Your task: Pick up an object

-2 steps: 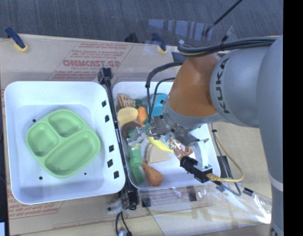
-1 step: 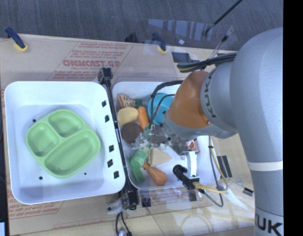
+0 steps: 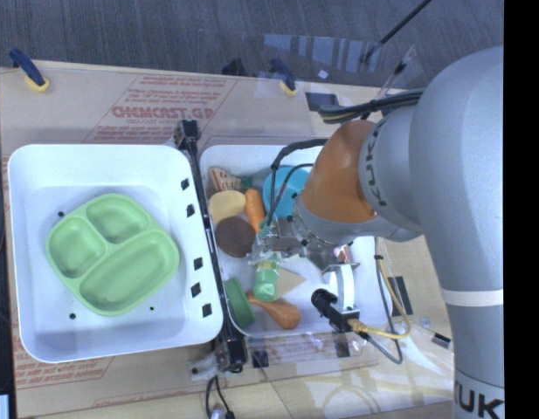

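Observation:
The right bin (image 3: 367, 260) holds several toy foods. My gripper (image 3: 272, 237) hangs low over the middle of the pile, directly above a light green piece (image 3: 266, 280) and just right of a brown round piece (image 3: 235, 236). A pale yellow round piece (image 3: 226, 206) and an orange carrot (image 3: 254, 209) lie just beyond it. Toward the front lies an orange-brown drumstick (image 3: 278, 312), with a dark green piece (image 3: 238, 308) against the bin's left wall. The wrist covers part of a blue bowl (image 3: 284, 187).
The left bin (image 3: 24, 234) holds a green divided plate (image 3: 112, 253). A black-clipped divider (image 3: 199, 234) separates the two bins. The arm's grey body and orange band (image 3: 343, 177) cover the right bin's right half. Cables (image 3: 387, 326) trail by the front right corner.

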Motion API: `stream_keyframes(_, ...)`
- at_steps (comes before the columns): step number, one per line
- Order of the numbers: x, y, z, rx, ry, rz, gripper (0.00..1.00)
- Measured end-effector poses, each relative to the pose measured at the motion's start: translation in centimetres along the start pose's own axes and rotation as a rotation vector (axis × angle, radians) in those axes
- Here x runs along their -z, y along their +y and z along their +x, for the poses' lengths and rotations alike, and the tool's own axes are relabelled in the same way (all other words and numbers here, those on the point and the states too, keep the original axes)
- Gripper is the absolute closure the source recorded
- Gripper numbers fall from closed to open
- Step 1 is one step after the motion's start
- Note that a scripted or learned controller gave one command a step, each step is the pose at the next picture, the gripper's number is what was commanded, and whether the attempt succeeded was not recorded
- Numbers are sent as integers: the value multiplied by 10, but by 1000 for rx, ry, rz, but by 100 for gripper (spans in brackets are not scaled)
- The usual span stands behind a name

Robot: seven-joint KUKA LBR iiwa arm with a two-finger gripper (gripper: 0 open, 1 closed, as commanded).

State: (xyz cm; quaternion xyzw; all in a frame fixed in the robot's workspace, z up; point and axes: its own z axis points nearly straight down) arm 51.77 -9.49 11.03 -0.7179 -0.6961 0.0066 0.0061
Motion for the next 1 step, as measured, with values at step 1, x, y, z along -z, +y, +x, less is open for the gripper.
stream_keyframes(1, 108, 35, 26, -4, 1, -18, 100)
